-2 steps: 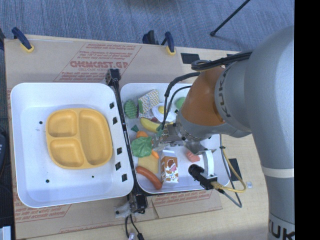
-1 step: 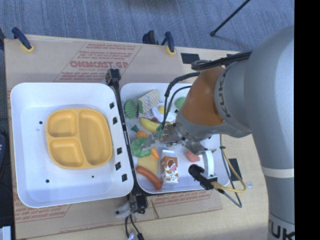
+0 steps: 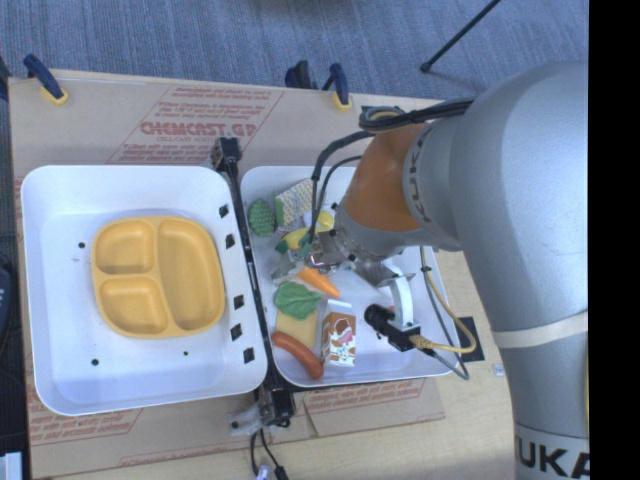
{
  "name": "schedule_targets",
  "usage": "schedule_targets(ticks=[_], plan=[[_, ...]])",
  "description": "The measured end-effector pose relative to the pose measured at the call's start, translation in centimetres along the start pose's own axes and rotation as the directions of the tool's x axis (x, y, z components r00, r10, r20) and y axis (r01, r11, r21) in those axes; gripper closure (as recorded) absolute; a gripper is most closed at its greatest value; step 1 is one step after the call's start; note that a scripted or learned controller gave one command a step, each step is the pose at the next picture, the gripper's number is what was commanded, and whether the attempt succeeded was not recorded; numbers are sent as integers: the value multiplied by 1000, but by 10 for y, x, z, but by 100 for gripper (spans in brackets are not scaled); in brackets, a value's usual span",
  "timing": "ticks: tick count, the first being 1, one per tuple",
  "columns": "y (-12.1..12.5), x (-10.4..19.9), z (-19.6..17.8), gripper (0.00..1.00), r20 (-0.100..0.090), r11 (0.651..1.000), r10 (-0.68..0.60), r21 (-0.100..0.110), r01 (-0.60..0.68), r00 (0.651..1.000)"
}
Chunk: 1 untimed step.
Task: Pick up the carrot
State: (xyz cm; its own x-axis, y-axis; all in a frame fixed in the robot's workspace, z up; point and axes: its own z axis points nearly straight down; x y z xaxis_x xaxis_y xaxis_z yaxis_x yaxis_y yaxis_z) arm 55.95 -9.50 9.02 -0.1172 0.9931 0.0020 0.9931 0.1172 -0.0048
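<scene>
While the gripper [image 3: 313, 258] hangs low in the right bin [image 3: 420, 363], I cannot tell its state. The carrot [image 3: 322, 282] lies just beside it, above the green leaf [image 3: 297, 298] and the sausage [image 3: 298, 354].

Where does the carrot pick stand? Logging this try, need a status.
Hand low in right white bin, fingers hidden under the wrist. Small orange carrot lies right beside it, not seen gripped. Green leaf piece and yellow block crowd close.
</scene>
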Motion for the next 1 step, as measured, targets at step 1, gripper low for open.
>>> schedule_targets(ticks=[1], plan=[[0, -1, -8, 100, 1, 1000, -4, 4, 4, 1000]])
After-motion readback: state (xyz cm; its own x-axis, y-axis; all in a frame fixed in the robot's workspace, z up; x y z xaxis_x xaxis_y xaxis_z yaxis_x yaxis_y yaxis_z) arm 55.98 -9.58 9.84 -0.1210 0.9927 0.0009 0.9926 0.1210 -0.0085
